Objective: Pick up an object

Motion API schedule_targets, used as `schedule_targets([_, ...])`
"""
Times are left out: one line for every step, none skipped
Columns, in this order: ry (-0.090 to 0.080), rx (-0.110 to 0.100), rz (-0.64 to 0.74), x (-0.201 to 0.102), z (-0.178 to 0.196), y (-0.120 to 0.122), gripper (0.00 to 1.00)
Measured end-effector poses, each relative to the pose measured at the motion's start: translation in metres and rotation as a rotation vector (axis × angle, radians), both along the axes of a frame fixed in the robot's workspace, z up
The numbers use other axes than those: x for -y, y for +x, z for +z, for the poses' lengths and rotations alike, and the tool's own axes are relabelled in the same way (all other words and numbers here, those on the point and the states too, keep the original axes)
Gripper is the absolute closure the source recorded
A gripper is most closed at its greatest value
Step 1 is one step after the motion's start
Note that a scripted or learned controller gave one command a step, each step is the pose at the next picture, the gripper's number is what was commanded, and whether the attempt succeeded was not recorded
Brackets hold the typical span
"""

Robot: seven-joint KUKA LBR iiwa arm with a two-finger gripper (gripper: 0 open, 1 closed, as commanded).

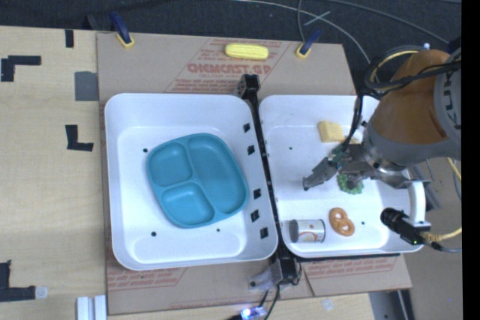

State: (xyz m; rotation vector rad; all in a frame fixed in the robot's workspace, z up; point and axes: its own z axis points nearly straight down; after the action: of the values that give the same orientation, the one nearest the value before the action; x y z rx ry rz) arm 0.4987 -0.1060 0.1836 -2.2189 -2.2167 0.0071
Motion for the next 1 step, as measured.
schedule_targets([0.001, -0.001, 0.0, 0.0057, -0.0477, -0.007, 0.0])
